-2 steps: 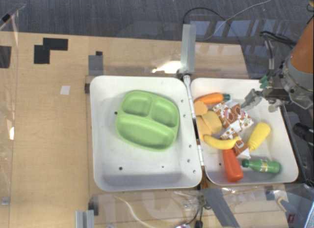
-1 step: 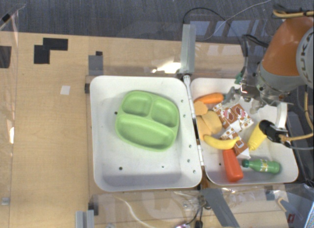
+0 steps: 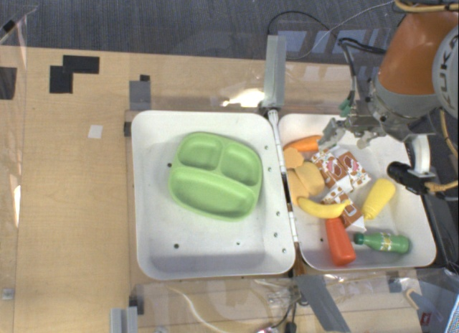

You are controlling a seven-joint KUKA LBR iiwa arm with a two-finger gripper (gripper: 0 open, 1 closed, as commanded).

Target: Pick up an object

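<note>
Green divided plate (image 3: 215, 174) sits in the left bin (image 3: 150, 252); gripper (image 3: 351, 128) hangs over toy food in the right bin (image 3: 423, 252), fingers spread, holding nothing.

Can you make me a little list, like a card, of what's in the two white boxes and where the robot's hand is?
left bin: green plate with three sections
right bin: banana, lemon, carrot, green bottle, orange-red tube, snack packets, tan pieces
banana: lies in the middle of the pile
bottle: lying on its side, near the front edge
gripper: above the back of the right bin, nothing seen between its fingers
arm: comes in from the right
</note>
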